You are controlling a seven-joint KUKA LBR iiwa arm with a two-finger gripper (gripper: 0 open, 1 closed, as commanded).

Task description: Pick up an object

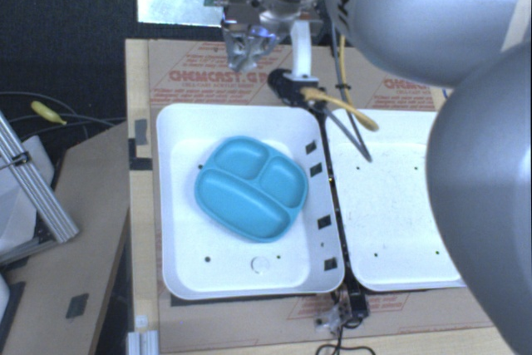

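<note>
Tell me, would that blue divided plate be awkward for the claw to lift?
Probably. The blue plate looks like rigid, glossy plastic, so likely light but slippery. It lies flat in the left bin, wide and low, so the gripper could probably pinch only its rim. It shouldn't roll.

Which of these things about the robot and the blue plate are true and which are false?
1. The blue plate lies in the left bin. True.
2. The blue plate has one big hollow and no dividers. False: ridges split it into three sections.
3. The gripper is above the far edge of the bins, away from the plate. True.
4. The plate is between the gripper's fingers. False: it lies flat in the bin, untouched.
5. The right bin holds a red cup. False: no cup is there.
</note>
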